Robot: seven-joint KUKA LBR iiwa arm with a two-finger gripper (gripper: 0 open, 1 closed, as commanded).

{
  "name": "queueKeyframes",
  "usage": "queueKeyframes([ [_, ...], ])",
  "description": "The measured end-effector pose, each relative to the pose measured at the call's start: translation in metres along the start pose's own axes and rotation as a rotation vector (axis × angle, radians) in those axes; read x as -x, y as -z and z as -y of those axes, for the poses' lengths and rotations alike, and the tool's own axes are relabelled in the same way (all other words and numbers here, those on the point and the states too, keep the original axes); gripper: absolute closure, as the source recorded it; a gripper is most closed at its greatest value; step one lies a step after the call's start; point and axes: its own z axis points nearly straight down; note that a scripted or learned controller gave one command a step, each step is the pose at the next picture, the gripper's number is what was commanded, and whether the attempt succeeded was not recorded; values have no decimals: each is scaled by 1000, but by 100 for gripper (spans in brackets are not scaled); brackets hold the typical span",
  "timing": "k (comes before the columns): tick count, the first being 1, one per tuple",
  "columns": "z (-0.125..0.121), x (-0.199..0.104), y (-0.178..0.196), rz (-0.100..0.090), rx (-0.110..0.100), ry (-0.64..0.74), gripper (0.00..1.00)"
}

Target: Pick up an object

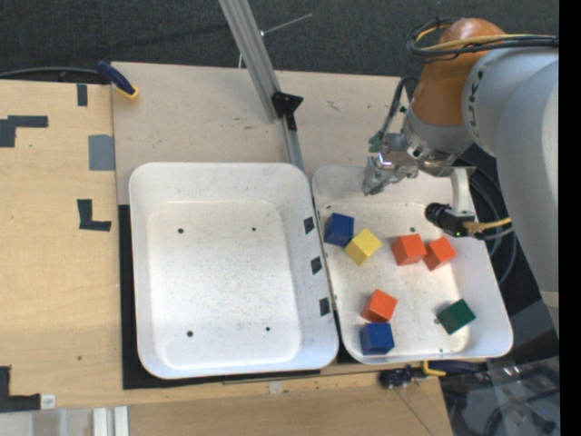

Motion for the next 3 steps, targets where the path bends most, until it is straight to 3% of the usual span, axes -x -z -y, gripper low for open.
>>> queueKeyframes([
  [1,6,-6,56,0,0,1,100],
  [2,6,-7,73,-1,-3,0,100],
  [3,34,-50,81,-3,-6,4,100],
])
